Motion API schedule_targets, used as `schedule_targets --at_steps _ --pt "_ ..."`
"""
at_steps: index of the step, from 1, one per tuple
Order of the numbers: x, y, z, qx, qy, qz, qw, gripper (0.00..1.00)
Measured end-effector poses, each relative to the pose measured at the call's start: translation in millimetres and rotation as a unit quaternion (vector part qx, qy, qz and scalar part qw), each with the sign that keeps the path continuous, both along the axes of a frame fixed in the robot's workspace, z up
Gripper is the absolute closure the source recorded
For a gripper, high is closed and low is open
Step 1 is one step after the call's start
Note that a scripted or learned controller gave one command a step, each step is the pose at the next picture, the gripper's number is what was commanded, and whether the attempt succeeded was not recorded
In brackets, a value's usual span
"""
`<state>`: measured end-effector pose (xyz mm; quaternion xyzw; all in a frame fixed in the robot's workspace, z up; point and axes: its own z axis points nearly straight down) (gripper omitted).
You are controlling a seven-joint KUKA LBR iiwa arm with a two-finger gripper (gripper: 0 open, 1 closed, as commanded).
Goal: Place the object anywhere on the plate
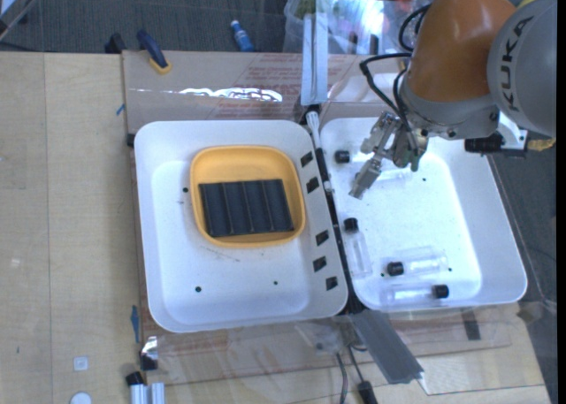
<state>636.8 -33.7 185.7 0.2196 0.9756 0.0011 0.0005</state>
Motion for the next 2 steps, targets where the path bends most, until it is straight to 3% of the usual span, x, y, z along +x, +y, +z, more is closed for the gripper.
schedule_targets --at_steps 1,2 --pt "20 -48 38 -0.0013 -0.004 0.098 0.9952 0.0" --pt "23 -130 19 -0.0022 -0.005 0.269 0.9631 0.0"
